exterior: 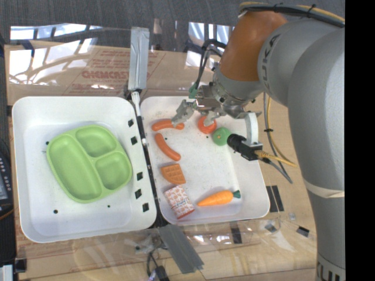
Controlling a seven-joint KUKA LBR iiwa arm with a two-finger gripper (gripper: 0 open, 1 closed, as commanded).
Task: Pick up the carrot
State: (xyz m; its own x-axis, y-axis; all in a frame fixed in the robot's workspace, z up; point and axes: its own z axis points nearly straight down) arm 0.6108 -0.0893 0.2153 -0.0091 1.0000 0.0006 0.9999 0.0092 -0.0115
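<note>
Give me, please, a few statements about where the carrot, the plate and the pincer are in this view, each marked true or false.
1. The carrot lies in the right bin, near its front edge. True.
2. The green plate sits in the right bin. False: it is in the left bin.
3. The pincer is above the carrot. False: it is at the bin's far end, near a sausage.
4. A small carton lies left of the carrot. True.
</note>
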